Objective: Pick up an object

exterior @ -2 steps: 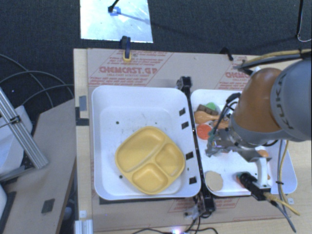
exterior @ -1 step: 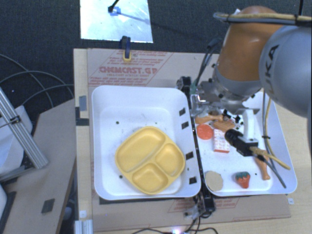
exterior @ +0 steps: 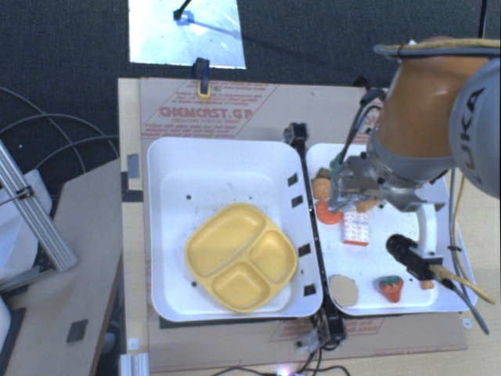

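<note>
Your landmark is the red-and-white box [exterior: 355, 229] in the right bin [exterior: 372, 262]. Closest to you are the tan disc [exterior: 343, 290], front-left of the box, and the strawberry toy [exterior: 391, 287], front-right, both apart from it. The yellow divided plate [exterior: 241, 257] lies well left of the box, in the left bin [exterior: 180, 171]. A red piece [exterior: 329, 215] sits just left of the box. The gripper [exterior: 337, 202] hangs just behind-left of the box, over the red piece; you can't tell if it's released, clenched or grasping anything. An orange lump [exterior: 365, 204] sits just behind the box, and a brown lump [exterior: 322, 186] farther back-left.
</note>
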You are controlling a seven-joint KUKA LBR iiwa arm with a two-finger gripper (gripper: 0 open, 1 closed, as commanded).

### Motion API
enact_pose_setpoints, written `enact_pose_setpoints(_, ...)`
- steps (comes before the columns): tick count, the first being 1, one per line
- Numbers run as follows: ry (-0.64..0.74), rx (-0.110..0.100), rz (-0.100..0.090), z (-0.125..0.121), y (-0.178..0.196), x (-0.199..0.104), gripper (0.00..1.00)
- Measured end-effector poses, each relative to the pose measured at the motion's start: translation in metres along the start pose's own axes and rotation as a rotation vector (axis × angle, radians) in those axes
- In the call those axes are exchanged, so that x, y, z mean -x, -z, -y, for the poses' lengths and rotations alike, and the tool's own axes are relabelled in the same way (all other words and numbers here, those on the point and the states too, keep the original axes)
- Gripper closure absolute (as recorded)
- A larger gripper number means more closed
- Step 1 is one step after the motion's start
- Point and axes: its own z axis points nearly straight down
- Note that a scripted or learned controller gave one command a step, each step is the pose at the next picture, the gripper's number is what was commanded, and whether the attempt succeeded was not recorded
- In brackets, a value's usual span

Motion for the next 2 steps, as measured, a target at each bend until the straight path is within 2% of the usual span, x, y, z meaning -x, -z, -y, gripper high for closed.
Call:
enact_pose_setpoints(1, -0.006, -0.012, 0.002, 0.016, -0.116, 0.059, 1.00)
enact_pose_setpoints(2, 0.011, 0.013, -0.005, 0.016, 0.007, -0.008, 1.00)
